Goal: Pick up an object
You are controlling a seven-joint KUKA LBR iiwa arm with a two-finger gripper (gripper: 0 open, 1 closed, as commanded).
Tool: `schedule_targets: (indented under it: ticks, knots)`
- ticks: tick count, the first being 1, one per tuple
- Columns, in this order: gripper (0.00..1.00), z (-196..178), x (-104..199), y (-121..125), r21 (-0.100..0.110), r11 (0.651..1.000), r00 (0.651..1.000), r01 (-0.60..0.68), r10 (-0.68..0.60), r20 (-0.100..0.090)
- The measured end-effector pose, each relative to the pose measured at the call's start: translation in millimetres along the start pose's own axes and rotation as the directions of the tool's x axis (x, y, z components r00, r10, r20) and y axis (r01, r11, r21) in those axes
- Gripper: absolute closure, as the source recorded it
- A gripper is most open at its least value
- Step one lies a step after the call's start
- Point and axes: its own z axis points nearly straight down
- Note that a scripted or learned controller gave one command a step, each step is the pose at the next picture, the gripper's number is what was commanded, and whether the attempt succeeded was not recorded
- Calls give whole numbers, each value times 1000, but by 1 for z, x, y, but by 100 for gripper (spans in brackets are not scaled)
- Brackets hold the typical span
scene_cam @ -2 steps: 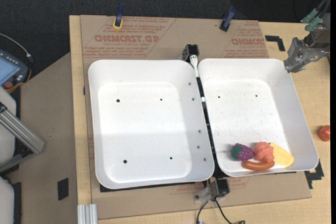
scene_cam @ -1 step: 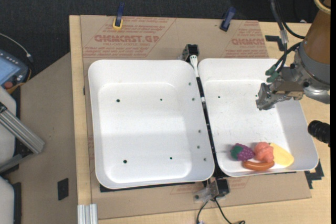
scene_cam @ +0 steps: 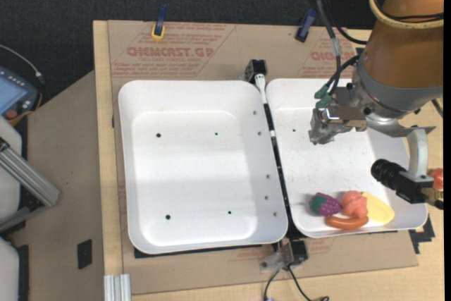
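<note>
Smooth white plastic bins point(scene_cam: 190, 102), matt brown cardboard bench point(scene_cam: 106, 151), glossy plastic toy food point(scene_cam: 350, 210)

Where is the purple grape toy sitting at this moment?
In the camera view, the purple grape toy lies in the right bin, near its front left corner, touching the pink toy and the orange sausage.

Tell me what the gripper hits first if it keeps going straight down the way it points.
Probably bare floor of the right bin. The gripper points down over a spot well up-view of the toy food pile, though depth is uncertain.
</note>
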Motion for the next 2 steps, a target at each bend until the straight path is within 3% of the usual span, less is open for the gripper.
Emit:
schedule_targets:
  ticks: [1,2]
  knots:
    - [100,27,48,15,1,1000,1000,-1,1,1]
    - [100,24,95,29,-7,1000,1000,-1,1,1]
